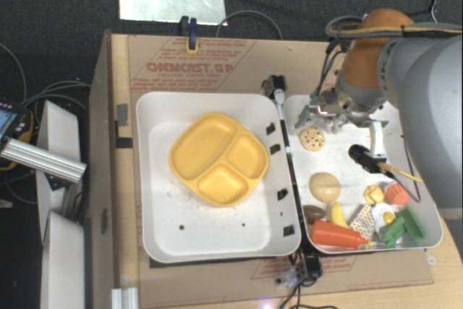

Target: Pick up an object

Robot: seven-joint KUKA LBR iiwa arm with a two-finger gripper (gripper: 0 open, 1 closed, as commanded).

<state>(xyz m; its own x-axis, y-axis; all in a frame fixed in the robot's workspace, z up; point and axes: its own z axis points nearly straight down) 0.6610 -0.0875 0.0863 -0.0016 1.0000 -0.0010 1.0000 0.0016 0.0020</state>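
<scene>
My gripper (319, 124) hangs over the far left part of the right bin (431, 228), fingers spread open and nothing between them. Just below it, on the bin floor, lies a round speckled cookie (312, 139). Nearer the front a pale egg-shaped bun (325, 187) rests by itself. Along the front edge sit an orange carrot (336, 234), a small yellow banana (337, 213), a brown piece (313, 213), a green toy (401, 226) and an orange-red piece (396, 193).
The left bin (155, 228) holds a yellow divided plate (219, 158) in its middle. A divider wall with black clips (283, 155) separates the two bins. The grey arm (427, 105) covers the right bin's far right side.
</scene>
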